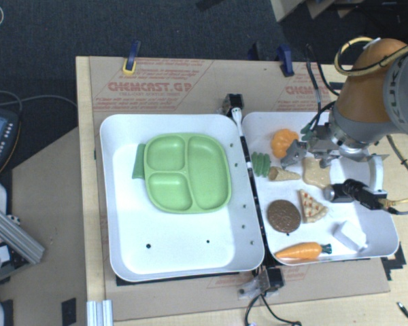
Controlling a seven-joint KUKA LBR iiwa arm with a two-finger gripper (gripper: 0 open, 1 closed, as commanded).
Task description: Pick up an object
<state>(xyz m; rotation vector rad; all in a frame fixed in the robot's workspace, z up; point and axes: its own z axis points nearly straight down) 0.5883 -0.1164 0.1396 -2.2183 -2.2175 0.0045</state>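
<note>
Gripper (306, 151): over right bin, upper middle, jaw state cannot tell, nothing seen between fingers
Right bin (384, 240): holds orange fruit (283, 141), green piece (260, 163), cone-like piece (283, 174), beige piece (317, 176), brown cookie (284, 216), pizza slice (312, 207), carrot (300, 251), white block (349, 236)
Nearest gripper: orange fruit and beige piece, just beside
Left bin (122, 182): green divided plate (188, 172), upper middle
Arm (367, 94): enters from right, above right bin

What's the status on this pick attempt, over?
Gripper low in right bin, finger state unclear. Nothing visibly held. Orange toy and cracker close beside it; carrot apart.
</note>
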